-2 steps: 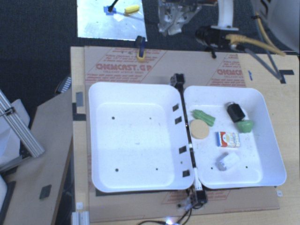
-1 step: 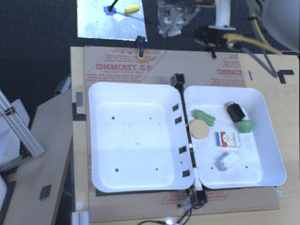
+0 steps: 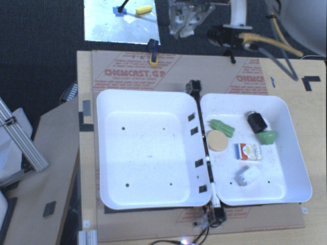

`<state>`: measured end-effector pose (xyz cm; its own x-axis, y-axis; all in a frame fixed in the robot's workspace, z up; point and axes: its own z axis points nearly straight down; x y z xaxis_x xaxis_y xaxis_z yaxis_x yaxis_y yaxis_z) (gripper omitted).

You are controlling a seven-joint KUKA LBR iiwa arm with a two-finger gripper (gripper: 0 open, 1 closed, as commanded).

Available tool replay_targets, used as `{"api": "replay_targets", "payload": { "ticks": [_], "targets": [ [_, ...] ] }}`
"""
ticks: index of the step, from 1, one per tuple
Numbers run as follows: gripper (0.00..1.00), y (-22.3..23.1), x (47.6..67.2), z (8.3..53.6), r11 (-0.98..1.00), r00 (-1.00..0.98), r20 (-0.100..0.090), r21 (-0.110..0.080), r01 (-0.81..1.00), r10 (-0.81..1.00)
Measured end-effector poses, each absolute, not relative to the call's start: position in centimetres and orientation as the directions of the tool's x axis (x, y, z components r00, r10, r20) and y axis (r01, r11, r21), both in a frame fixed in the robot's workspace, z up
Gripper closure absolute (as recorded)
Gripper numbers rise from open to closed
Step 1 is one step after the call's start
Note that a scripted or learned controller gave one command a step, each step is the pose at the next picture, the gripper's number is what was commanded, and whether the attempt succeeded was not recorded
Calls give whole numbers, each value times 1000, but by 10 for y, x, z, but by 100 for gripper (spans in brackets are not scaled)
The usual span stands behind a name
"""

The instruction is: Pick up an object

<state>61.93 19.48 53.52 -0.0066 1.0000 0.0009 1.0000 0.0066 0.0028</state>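
Observation:
The right bin [image 3: 294, 137] holds several small objects. A green oblong piece [image 3: 222, 128] lies beside a tan round disc [image 3: 218, 141] near the bin's left wall. A black block [image 3: 257, 121] sits at the back right, with a small green lump [image 3: 266, 137] just in front of it. A red, white and blue little box [image 3: 248, 152] lies mid-bin, and a white and grey piece [image 3: 248, 175] lies nearer the front. My gripper [image 3: 185, 28] hangs high over the bench's far edge, well apart from all of them, open with nothing between its fingers.
The left bin [image 3: 104, 152] adjoins the right one along a black-clipped divider [image 3: 200, 142]. A blue and yellow clamp [image 3: 153, 52] stands at the bench's back edge. A shiny sheet [image 3: 102, 14] with a yellow item lies beyond. An aluminium rail [image 3: 20, 142] is at left.

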Motion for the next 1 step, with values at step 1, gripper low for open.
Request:
{"api": "replay_targets", "payload": {
  "ticks": [1],
  "targets": [
    [100, 211, 481, 537, 12, -12, 5, 1, 1000, 1000]
  ]
}}
